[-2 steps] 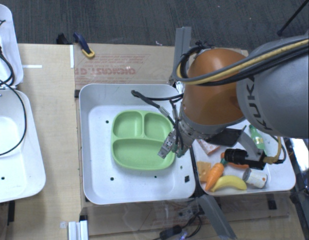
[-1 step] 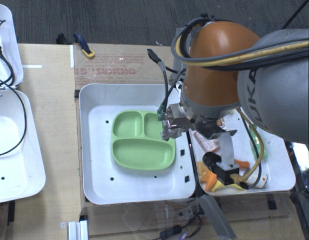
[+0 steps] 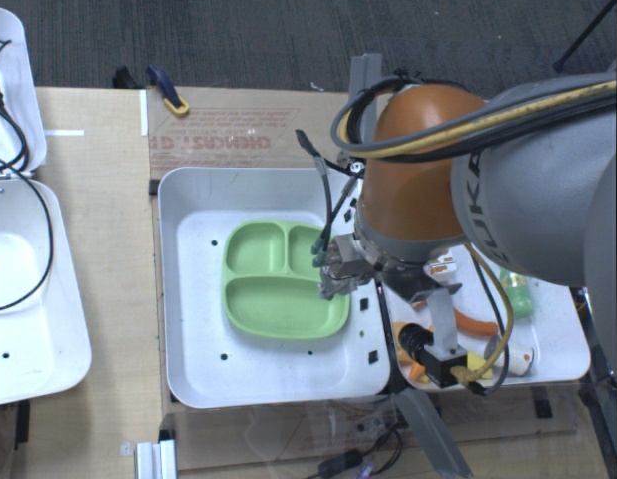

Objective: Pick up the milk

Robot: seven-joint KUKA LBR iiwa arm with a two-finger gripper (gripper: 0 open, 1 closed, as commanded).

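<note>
The end effector hangs over the tray; I cannot tell if it is spread. The milk peeks out under the arm. It is probably light and squashy, so hold its flat sides gently.

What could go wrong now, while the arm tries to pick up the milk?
1. The gripper sits over the green divided plate in the left bin, so it may hit or drag the plate.
2. The arm covers most of the right bin; its small items, such as an orange piece, are hard to identify, so a wrong grasp is possible.
3. Cables hanging near the wrist might snag.
</note>
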